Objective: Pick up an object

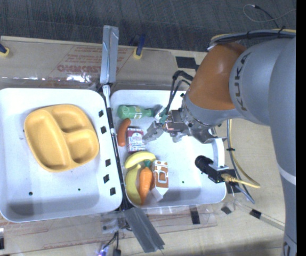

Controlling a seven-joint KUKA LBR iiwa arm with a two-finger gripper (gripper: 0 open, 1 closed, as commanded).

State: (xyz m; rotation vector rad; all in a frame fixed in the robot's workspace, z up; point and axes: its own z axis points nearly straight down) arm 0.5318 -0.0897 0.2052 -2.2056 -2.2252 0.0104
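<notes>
The fingers (154, 131) hover just beside the small red carton (135, 140).

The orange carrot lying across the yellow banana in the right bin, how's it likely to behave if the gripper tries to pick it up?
The orange carrot looks smooth and tapered, so it may slip out of a pinch near its narrow end. It rests on the curved yellow banana, so a push would probably roll it off. The small carton lies close beside it, which likely crowds one finger of the gripper.
</notes>
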